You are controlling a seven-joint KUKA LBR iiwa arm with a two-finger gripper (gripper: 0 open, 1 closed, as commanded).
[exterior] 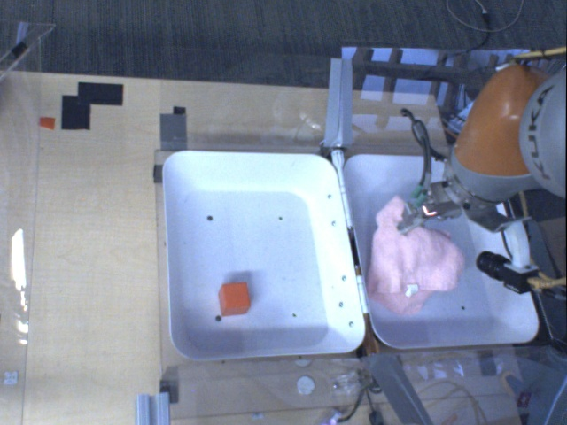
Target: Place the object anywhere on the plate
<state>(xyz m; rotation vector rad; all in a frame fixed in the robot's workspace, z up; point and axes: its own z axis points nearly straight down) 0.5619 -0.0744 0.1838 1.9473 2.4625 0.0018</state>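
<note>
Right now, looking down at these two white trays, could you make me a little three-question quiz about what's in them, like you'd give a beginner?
1. True or false: the orange block lies in the same bin as the pink cloth.
2. Which bin is the gripper over? A) the left bin B) the right bin C) the wooden bench
3. Fill in: the gripper is at the cloth's ____ edge in the picture.

Key
1. False: the block sits in the left bin, the cloth in the right bin.
2. B: it hangs over the right bin, at the cloth.
3. Upper.
</note>
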